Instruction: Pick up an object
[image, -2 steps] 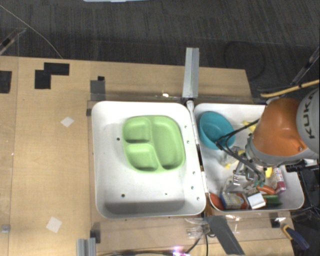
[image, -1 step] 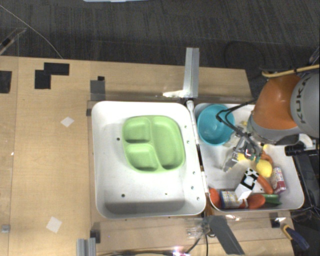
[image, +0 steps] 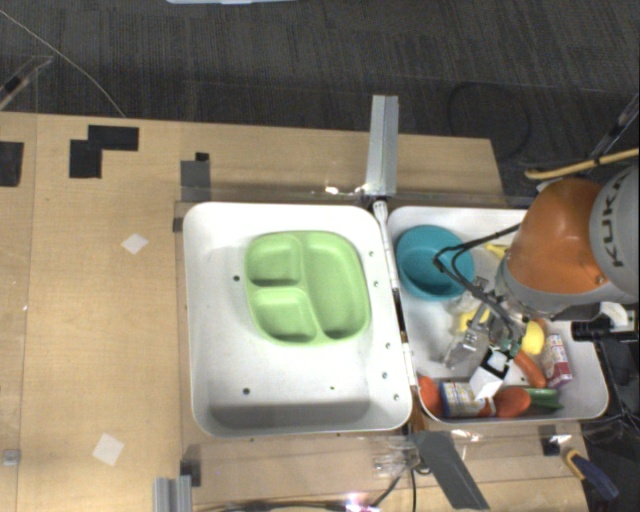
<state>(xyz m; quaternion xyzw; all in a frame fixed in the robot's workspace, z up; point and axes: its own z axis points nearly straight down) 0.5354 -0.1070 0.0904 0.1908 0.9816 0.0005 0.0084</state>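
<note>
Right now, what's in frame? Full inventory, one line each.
white bins: two, white, side by side on the bench
divided tray: one, light green, three compartments, middle of the left bin
bowl: one, teal, far-left corner of the right bin
small mixed items: count unclear, yellow, red, orange, green and white pieces piled in the near half of the right bin
bench: one, light wood, under both bins
arm: one, grey with orange band, reaching in from the right over the right bin
gripper: one, low over the pile; state of the jaws cannot be told
</note>
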